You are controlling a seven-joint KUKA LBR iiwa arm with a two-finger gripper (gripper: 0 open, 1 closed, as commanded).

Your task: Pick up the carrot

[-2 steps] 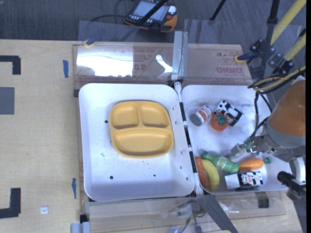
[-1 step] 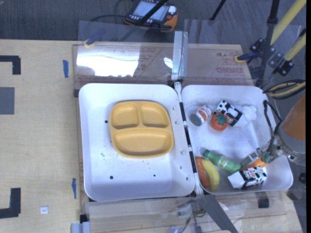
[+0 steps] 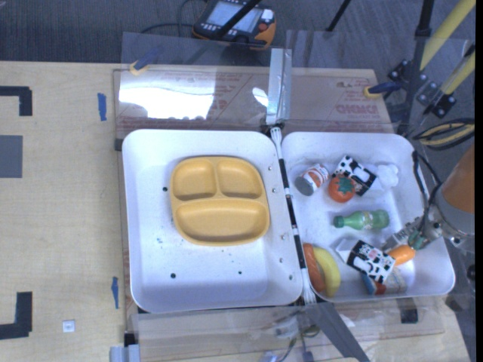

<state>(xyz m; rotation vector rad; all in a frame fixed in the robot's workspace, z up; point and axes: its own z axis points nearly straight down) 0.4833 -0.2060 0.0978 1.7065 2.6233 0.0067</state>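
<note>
— Where is the pincer [image 3: 413,236] sitting?

— It is hanging low over the right bin [image 3: 434,281], close to the bin's right wall. Whether it is standing wide or narrow, I cannot tell; the tip is blurring into the clutter.

— And the carrot [image 3: 402,254]?

— It is lying just beneath the pincer, slightly to its left in the view, possibly touching it. It is leaning against a cow-patterned carton [image 3: 370,260] further left.

— What else is lying around?

— A green bottle [image 3: 364,219] is lying to the pincer's left, slightly higher. A banana [image 3: 326,270] is resting further left, below. A tomato [image 3: 341,189] is sitting up-left. Well apart to the left, a yellow divided plate [image 3: 219,200] is sitting in the left bin [image 3: 143,225].
</note>
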